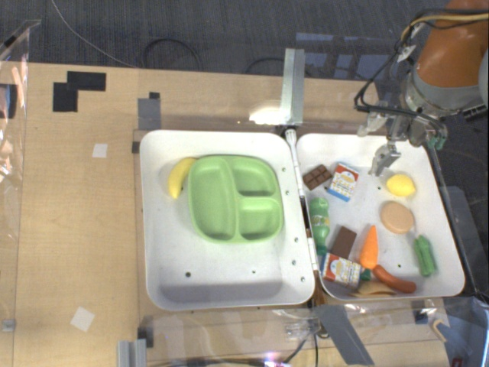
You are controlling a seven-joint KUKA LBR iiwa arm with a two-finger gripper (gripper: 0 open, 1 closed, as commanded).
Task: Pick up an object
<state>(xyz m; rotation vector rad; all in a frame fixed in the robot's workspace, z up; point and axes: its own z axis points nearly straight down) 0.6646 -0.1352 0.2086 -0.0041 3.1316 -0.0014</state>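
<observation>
Fingers (388, 153): narrow, nearly together, holding nothing. Gripper (384, 160): poised over right bin (451, 228), upper area, just beside the lemon (401, 185). Step, judged: approach, no object yet taken. Next move calls for spreading the fingers, then descending onto the lemon or round biscuit (397, 218). Arm (451, 60): enters from the right, wrist angled down-left.

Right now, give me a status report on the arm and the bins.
Tool hovering over right bin, nothing held. Lemon just beside it, ungrasped. Small carton nearby, not blocking.
</observation>
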